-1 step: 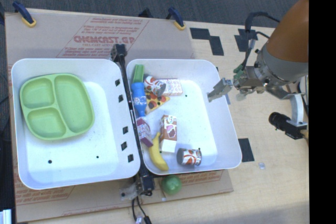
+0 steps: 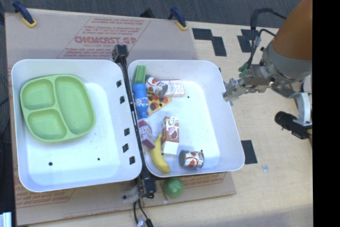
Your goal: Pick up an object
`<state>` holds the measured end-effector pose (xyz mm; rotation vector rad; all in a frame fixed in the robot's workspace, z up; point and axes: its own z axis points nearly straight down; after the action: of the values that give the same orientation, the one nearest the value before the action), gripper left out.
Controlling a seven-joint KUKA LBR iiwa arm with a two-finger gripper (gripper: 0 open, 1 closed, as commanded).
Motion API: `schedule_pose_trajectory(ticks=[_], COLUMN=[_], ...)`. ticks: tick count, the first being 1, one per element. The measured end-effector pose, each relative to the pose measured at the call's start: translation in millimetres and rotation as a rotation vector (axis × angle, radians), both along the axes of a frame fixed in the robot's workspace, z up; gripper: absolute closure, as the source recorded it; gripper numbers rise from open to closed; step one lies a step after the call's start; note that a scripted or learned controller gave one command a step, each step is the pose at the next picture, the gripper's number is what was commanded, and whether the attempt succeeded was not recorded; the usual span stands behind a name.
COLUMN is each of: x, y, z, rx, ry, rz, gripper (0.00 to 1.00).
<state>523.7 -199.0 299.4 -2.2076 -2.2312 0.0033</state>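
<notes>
The right bin (image 2: 223,114) holds a jumble of small items. Along its left wall lie a green bottle (image 2: 139,73) and a blue bottle (image 2: 139,101). Beside them are colourful snack packets (image 2: 158,91) and a white packet (image 2: 175,87). Lower down sit a brown carton (image 2: 170,128), a banana (image 2: 159,157) and a small can (image 2: 191,159) on its side. My gripper (image 2: 231,91) hangs just outside the bin's right rim, level with its upper half, apart from every item. Nothing shows in its grasp.
The left bin (image 2: 101,162) carries a green divided plate (image 2: 57,108). A green ball (image 2: 173,187) lies outside the bins at the front, on the cardboard. Blue clamps (image 2: 178,17) hold the cardboard at the back. Black tape marks dot the bench on the right.
</notes>
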Motion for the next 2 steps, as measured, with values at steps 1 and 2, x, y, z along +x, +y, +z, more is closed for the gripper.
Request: schedule_pose_trajectory(ticks=[1,2], x=[-47,-46], y=[12,18], z=[-41,-53], rx=[-0.001,-0.001], ry=[-0.001,-0.002], rz=[-0.004,-0.004], gripper=[1.00,1.00])
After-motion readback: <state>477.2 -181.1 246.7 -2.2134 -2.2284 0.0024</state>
